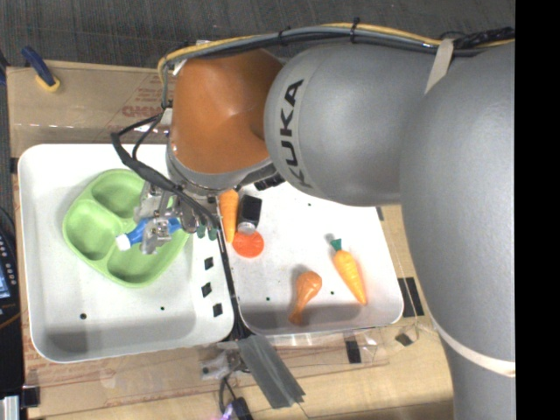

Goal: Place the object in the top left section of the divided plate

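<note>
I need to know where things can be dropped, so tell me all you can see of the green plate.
The green plate is a light green, rounded dish, plastic by its look, split by raised ridges into compartments. It lies flat in the left bin, toward its upper half. The gripper hangs over its right side, where something blue and white shows, hiding part of the rim.

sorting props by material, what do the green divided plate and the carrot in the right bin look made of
The green divided plate looks like moulded plastic: uniform lime colour, rounded ridges, a soft sheen. The carrot seems a plastic toy, smooth and evenly orange with a stiff green top; rubber can't be ruled out.
</note>
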{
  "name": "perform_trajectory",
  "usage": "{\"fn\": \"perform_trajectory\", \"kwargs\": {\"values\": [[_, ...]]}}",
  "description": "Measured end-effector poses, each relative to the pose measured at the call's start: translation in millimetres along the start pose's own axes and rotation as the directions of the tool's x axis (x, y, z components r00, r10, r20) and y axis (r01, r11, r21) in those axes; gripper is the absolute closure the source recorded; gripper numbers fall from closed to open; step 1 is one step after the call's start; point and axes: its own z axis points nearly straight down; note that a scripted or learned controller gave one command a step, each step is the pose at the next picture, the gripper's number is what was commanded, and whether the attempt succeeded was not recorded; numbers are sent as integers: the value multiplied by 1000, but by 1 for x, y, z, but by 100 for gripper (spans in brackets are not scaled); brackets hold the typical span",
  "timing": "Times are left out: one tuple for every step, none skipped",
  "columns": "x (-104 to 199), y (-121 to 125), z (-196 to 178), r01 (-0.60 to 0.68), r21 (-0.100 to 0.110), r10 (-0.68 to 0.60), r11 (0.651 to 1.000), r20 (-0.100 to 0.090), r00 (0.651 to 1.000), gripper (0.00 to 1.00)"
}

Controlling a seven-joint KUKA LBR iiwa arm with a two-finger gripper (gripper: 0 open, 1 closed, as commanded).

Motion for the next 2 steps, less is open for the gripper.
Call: {"fn": "perform_trajectory", "kwargs": {"values": [[55,-26,-63,-56,0,56,998,5,998,100],[45,-19,-53,-169,-1,169,986,4,986,100]]}}
